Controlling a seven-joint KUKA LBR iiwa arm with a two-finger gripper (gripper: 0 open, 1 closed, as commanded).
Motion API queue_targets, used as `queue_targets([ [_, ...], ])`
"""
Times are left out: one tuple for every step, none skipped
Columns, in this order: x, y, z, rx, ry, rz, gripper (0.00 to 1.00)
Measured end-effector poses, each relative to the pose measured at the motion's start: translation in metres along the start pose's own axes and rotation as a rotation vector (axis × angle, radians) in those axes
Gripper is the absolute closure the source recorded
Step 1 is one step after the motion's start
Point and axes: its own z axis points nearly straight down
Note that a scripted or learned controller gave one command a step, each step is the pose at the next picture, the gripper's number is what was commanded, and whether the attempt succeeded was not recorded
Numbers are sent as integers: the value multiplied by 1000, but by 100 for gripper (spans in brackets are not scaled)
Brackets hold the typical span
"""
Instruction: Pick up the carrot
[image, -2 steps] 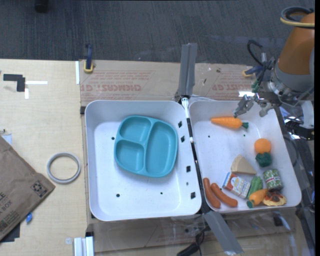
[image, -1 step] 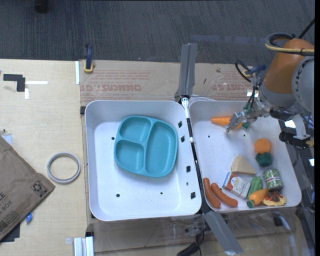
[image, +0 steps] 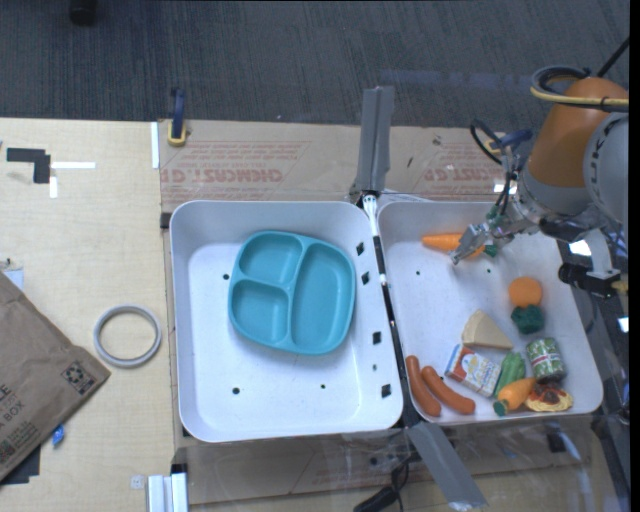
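From my overhead camera, the claw (image: 470, 246) hangs over the far part of the right bin (image: 585, 330), on the end of the grey arm (image: 575, 140) that leans in from the right with its orange band above the wrist. Its fingers are small and dark against the white floor, and I cannot tell whether they are spread or closed. The carrot (image: 441, 241) lies just left of the claw tips, its thick end right at them, possibly touching, though I cannot make out whether it sits between the fingers.

Nearer to me than the claw and a little to its right sits an orange fruit (image: 525, 291), with a dark green vegetable (image: 528, 318) touching it on the near side. Further toward me lies a pale cheese wedge (image: 485, 330), then a small printed carton (image: 476, 370), a green can (image: 545, 358), and a second small carrot-like piece (image: 512, 395) beside a pizza slice (image: 548, 400) in the near right corner. Two sausages (image: 436, 388) lie along the near edge, down and left of the claw.

Well to the claw's left, across the divider, the left bin (image: 190, 330) holds a teal divided plate (image: 293, 291). Further left still, on the bench, rests a tape ring (image: 127, 334), with a cardboard box (image: 30, 375) beyond it.
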Motion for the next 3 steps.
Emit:
queue_targets([
  [0, -2, -8, 7, 2, 1, 100],
  [-1, -1, -9, 4, 1, 1, 0],
  [44, 14, -24, 2, 2, -29, 0],
])
